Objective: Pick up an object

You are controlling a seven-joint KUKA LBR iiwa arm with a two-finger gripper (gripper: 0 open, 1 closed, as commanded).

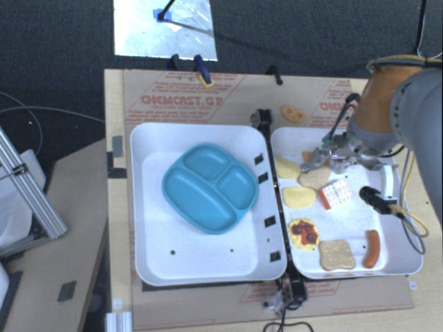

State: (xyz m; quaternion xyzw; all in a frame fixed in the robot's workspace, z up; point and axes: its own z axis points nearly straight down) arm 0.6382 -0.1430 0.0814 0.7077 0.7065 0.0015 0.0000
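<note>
Arm bent down over the right bin [405,251]; end effector [320,159] grip state unclear, above pale food piece [315,178]

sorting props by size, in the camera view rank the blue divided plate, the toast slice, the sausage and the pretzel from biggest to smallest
1. blue divided plate, by far the largest
2. toast slice
3. sausage, longer than the toast is wide but much thinner
4. pretzel, smallest; it sits outside the bins, slightly farther from the camera
</note>
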